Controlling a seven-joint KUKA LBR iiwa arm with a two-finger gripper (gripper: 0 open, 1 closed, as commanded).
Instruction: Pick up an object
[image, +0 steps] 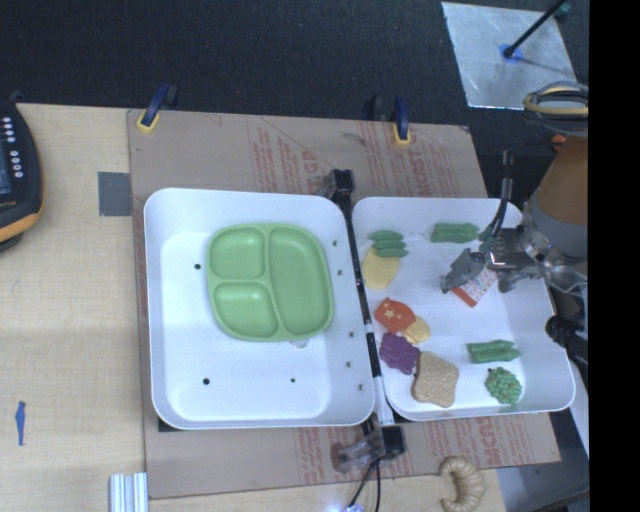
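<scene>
While I hang over the right bin (530, 400), my gripper (466, 275) sits low beside a small red and white item (473, 291), and I cannot tell whether it is clamped or just touched. Near it in this bin lie a green bean pod (455, 233), a yellow piece (380, 268), a red piece (394, 314), purple grapes (399, 352), a toast slice (436, 379) and broccoli (504, 385). The left bin (170, 300) carries a green divided plate (270, 281).

**Bench and dark floor**

A pale wooden bench (70, 330) carries a brown cardboard sheet (300, 155) held by clamps (401, 120). Beyond lies dark carpet (250, 50) with a grey mat (505, 55). Light is even, overhead.
</scene>
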